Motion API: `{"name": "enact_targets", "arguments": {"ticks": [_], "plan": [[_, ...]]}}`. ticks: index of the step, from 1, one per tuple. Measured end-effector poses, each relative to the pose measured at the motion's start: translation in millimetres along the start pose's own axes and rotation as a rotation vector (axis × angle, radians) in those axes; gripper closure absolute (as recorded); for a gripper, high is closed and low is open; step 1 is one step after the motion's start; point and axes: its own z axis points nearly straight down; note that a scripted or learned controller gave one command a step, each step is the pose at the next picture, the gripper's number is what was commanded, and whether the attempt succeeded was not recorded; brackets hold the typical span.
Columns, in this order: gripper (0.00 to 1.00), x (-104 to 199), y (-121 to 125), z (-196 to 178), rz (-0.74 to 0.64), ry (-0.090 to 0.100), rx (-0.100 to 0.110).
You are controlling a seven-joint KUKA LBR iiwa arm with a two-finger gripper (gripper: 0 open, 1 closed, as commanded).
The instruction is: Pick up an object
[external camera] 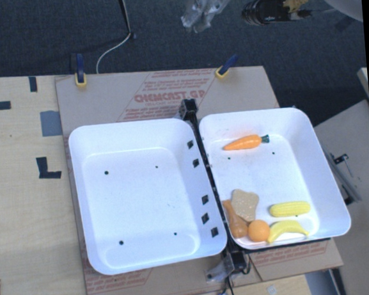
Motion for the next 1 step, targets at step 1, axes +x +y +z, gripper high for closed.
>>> {"name": "enact_targets", "arguments": {"ticks": [1], "plan": [[1.0, 107.7, 7.6, 0.4, -0.002, 0.001, 0.001]]}}
